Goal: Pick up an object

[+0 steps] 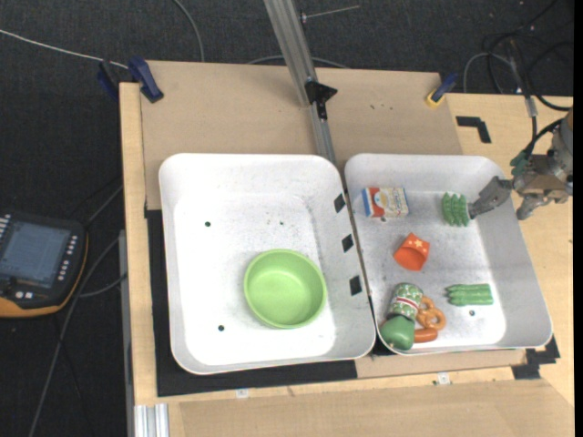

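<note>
The right bin [510,271] holds a small red, white and blue carton [383,202], a green ridged piece [455,208], an orange cup [412,251] lying on its side, and a second green ridged piece [469,294]. At its front left corner a patterned cup [406,299], an orange pretzel-shaped toy [430,320] and a green rounded toy [397,333] lie bunched together. My gripper [506,202] hangs over the bin's right rim, open, with nothing between its fingers. One dark finger [483,198] points at the upper green ridged piece, just right of it.
The left bin [209,244] holds a green bowl [284,288] near its front right. A metal pole [296,44] slants up from between the bins. A teach pendant [36,260] lies off the bench at the left. Cables run along the right edge.
</note>
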